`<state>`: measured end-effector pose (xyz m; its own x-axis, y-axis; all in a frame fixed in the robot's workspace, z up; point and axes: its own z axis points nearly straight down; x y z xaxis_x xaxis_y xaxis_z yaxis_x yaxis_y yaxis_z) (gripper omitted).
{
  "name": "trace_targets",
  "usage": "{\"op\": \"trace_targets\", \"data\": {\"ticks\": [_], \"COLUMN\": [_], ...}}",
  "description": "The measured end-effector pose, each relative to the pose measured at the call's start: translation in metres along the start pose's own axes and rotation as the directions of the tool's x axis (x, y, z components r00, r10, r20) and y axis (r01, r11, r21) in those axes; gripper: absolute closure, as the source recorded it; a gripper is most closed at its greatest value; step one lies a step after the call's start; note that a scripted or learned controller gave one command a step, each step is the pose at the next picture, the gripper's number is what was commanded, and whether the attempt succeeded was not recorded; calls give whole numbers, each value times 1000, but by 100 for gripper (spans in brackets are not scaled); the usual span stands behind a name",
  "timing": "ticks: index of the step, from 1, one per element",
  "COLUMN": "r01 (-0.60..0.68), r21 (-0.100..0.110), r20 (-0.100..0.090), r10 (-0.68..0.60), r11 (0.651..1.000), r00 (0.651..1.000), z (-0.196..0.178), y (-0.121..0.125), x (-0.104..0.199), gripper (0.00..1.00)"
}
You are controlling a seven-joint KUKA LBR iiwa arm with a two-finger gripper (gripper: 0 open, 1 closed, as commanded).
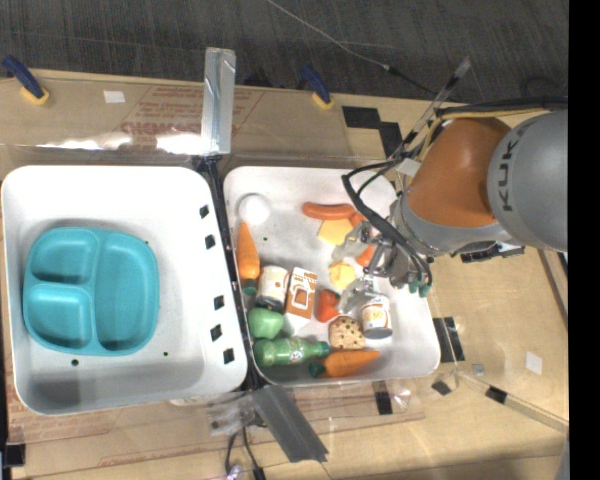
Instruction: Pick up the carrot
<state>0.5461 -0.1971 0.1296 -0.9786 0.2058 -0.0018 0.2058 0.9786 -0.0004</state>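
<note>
gripper (372, 280) hangs over right bin (280, 183), low among toy food, likely hunting a grab. jaw spread: cannot tell. carrot (247, 251) lies at bin's 9 o'clock wall, well apart; second carrot (352, 362) at 6 o'clock.

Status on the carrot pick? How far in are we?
Done: the arm has reached into the right bin, gripper low over the clutter. In hand: nothing I can confirm, and its fingers are hard to read. One carrot lies by the bin's left wall, another carrot at the near edge; both are apart from the gripper. Left: get to a carrot, grasp and lift. The teal tray sits in the left bin.
</note>
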Motion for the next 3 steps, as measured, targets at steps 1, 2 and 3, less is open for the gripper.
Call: {"op": "trace_targets", "data": {"ticks": [1,2,3], "r01": [303,309,408], "r21": [1,2,-1], "r20": [3,8,4], "r10": [-303,-309,-408], "r11": [953,951,913], "r00": [953,951,913], "z": [36,24,14], "y": [3,5,72], "x": [-66,-67,-93], "gripper": [0,100,100]}}
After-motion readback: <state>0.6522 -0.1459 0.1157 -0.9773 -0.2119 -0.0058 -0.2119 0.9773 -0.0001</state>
